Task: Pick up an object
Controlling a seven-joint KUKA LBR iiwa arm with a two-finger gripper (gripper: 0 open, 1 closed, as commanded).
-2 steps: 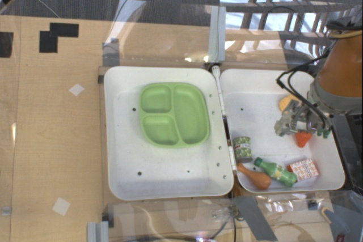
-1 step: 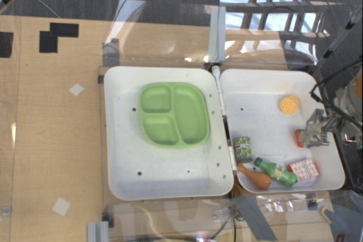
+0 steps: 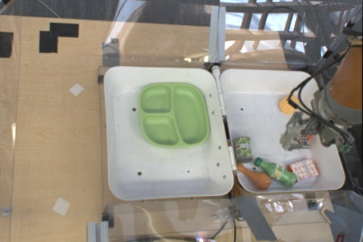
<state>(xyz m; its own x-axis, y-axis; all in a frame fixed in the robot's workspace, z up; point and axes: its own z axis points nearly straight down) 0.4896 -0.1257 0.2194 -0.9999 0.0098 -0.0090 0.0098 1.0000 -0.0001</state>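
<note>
Arm comes in from the right, orange band at the frame edge, gripper (image 3: 296, 136) hanging over the right bin (image 3: 255, 93) near its right side. Can't tell the pincer state: the metal end is a blur from this angle, nothing visibly held. Pickable objects all sit in the right bin, mostly along its front wall: small green-labelled can (image 3: 242, 147) upright near the divider, orange-brown drumstick-shaped toy (image 3: 254, 176) lying in the front-left corner, green bottle (image 3: 276, 172) on its side just right of it and touching or nearly touching it, red-and-white patterned packet (image 3: 303, 169) beside the bottle's base. The packet is the closest item to the gripper, just below it in the view. A yellow-orange round piece (image 3: 285, 105) lies further back, partly behind a black cable. Left bin (image 3: 119, 178) holds a green three-compartment plate (image 3: 173, 114), flat, roughly centred toward the back.
</note>
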